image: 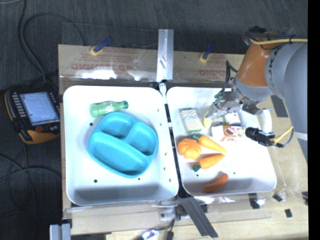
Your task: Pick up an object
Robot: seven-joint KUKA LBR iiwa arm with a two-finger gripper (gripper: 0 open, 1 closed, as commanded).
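**A:** What lies on the bench?

**B:** Two shallow white bins side by side, seen from above at a slant. The left bin [75, 184] holds a blue divided tray [123, 143] near its middle. A green bottle [108, 106] lies on its side just beyond the tray's far edge, nearly touching it.

**A:** And the right bin?

**B:** The right bin [260, 179] holds several small things. Take the small orange pumpkin [188, 147] as the landmark; it sits close to the wall shared with the left bin. A carrot [212, 144] lies just to its right, touching it. A second carrot [210, 161] lies just in front and to the right of the pumpkin. Farther toward the front rim, apart from the pumpkin, lies a reddish-orange sausage-shaped piece [216, 182]. Behind the pumpkin lies a small speckled packet [190, 119]. To the pumpkin's right, beyond the first carrot, lies a white card with orange marks [229, 132].

**A:** Where is the arm?

**B:** The grey arm with its orange band [254, 66] reaches in from the right. Its gripper [219, 111] hangs over the far part of the right bin, behind and to the right of the pumpkin, between the speckled packet and the white card.

**A:** Is it holding anything?

**B:** I cannot tell whether it is released or clenched; that part is too small and cluttered. Something pale yellow shows near its tip, but whether it is gripped is unclear.

**A:** Anything outside the bins?

**B:** A black handheld control unit with a screen [34, 111] rests on the floor, far left of the pumpkin, beyond the left bin.
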